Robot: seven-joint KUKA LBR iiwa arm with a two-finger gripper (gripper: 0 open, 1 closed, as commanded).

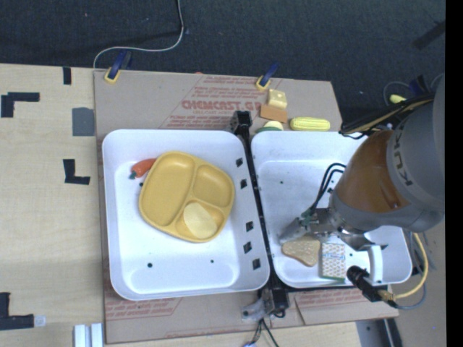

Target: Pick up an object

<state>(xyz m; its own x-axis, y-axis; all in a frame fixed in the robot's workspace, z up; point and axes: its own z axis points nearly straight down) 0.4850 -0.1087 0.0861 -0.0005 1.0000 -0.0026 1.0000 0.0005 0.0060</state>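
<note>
Wooden bench (43,215) w/ black tape marks at far left. Next, brown cardboard sheet (210,100) under two white bins, clamped at top by blue-and-yellow clips. Left bin (130,266): yellow divided plate (187,195), tilted diagonally, w/ pale round chip-like piece (200,220) in its lower-right compartment; orange carrot-like toy (142,167) poking out just beyond plate's upper-left rim, touching or nearly so. Black divider strip between bins. Above right bin, on cardboard: tan block (274,107), small pale-green item (272,126), yellow corn-like toy (309,124). Right bin (289,165): tan bread-slice toy (302,250) near bottom edge, w/ small patterned card or packet (333,260) just beside it on right. Gripper (307,226) low over bin, right above bread slice; released or clenched — cannot tell, wrist hides it. Grey arm w/ orange band (369,179) covering bin's right half.
</note>
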